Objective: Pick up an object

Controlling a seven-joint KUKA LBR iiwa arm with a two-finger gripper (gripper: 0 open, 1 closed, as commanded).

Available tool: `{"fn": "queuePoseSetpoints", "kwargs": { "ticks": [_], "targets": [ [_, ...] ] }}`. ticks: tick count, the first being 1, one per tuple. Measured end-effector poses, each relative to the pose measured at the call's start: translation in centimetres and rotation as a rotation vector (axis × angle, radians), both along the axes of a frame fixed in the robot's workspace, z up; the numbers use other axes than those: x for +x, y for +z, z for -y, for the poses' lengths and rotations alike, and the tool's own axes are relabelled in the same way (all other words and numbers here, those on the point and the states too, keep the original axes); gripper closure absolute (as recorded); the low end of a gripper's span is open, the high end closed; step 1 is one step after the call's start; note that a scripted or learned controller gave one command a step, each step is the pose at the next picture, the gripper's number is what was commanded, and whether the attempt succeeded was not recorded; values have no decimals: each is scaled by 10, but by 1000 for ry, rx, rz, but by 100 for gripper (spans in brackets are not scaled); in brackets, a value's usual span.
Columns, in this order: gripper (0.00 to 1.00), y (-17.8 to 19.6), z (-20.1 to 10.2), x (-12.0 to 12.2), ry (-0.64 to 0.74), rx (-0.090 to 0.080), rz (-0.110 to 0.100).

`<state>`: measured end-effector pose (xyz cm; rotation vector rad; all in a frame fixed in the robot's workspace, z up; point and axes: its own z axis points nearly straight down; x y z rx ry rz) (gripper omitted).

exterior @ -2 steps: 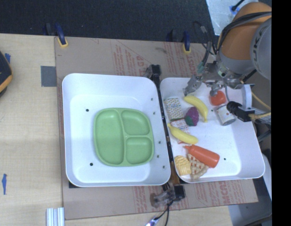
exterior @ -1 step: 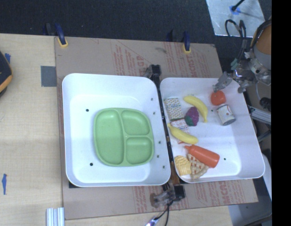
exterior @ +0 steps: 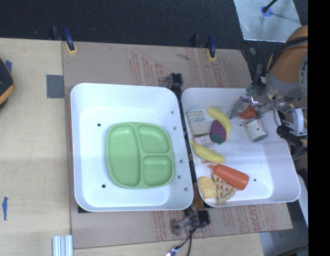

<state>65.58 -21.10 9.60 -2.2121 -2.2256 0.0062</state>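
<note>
Gripper over right bin, far side, beside grey cylinder; jaw state impossible to tell

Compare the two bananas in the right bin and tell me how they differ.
The upper banana lies beside the purple eggplant, near the bin's middle; the lower banana lies nearer the left wall, below the cracker packet. The lower banana looks slightly longer and paler. Both are yellow, curved, and slant down to the right.
</note>
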Motion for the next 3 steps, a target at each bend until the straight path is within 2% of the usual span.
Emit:
{"fn": "queuePoseSetpoints", "kwargs": {
  "ticks": [1,2,3],
  "targets": [
    [100,12,1,1,3,-1,1],
    [100,67,-56,1,-1,0,5],
    [100,96,-123,1,0,0,5]
  ]
}}
